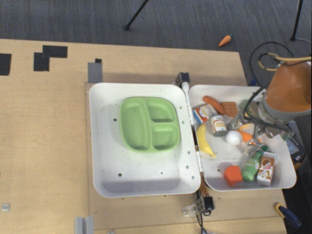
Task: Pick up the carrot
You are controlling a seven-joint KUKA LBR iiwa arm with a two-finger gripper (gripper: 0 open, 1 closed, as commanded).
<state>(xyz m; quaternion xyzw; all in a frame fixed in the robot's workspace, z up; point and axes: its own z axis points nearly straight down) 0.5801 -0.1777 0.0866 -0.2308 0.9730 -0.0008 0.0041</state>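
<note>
Orange is the trouble in the camera view: several things near that colour crowd the right bin. At about 3 o'clock in that bin, a small orange piece pokes out just left of the gripper; I take it for the carrot, though it is largely hidden under the wrist and hard to tell for certain. It looks short, smooth and tapered, lying flat on the bin floor. Whether the gripper is wide or closed I cannot tell, since the arm's orange band and grey wrist cover it from above.

Risks, as I judge them:
1. The white ball sits just beside the carrot at its 9 o'clock and could be nudged or grabbed instead.
2. The green bottle and the carton lie near, at 6 o'clock, and could be knocked.
3. A slim, rounded carrot may slip out of a poor pinch.

An orange block rests at 7 o'clock. The left bin bears a green tray.
</note>
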